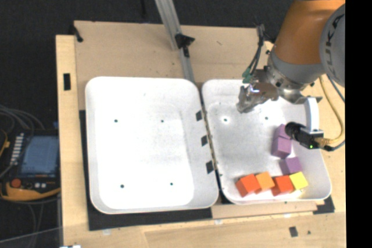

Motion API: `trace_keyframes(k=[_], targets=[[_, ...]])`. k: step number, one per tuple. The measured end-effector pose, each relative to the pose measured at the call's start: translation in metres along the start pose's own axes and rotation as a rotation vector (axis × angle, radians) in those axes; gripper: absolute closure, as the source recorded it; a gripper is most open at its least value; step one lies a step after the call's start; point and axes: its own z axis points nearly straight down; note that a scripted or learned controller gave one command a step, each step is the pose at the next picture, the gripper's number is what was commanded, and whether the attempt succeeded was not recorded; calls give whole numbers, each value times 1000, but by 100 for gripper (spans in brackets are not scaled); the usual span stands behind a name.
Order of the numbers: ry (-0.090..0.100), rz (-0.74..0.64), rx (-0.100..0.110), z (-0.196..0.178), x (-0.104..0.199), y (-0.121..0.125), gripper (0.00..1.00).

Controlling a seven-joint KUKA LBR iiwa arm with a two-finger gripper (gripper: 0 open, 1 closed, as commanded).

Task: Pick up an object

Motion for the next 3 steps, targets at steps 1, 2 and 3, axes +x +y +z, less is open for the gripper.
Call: trace_keyframes(k=[1, 2, 3], targets=[[-1, 2, 1, 8, 48, -29, 100], [-1, 1, 2, 23, 100, -51, 100], [-1, 1, 2, 35, 151, -59, 100]])
